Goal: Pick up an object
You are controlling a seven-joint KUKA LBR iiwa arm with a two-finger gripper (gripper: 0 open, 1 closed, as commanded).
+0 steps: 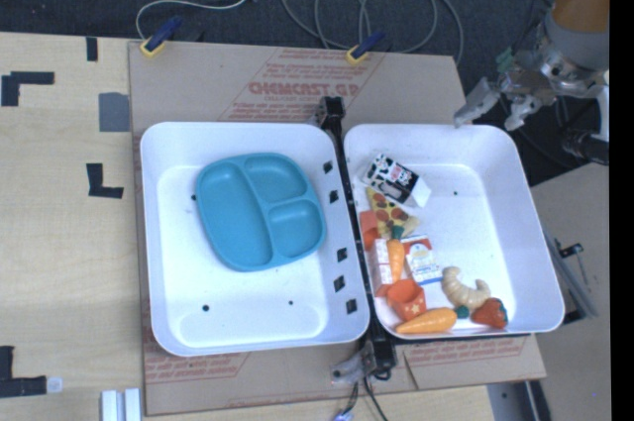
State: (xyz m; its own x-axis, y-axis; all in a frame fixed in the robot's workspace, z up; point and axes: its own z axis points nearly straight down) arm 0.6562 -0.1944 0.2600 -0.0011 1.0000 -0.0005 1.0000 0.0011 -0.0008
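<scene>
Arm sits at the far right, outside the bins. Gripper (492, 105) hangs just beyond the far right corner of the right bin (495, 173), fingers spread apart with nothing between them.

Candidate objects all lie in the right bin, crowded along its left wall and near edge: a black-and-white carton (392, 179) farthest from the camera, a small orange carrot (396, 261) mid-pile, a larger carrot (428, 320) at the near edge, a beige peanut-shaped piece (464, 286) and a strawberry (491, 312) at the near right. Left bin (163, 211) carries a blue divided plate (262, 209).

Judgement: step in hand is the approach; no object selected or contacted yet. Next move calls for travel left and nearer over the right bin, then descent. The carton looks the easiest target, standing slightly apart from the clutter.
</scene>
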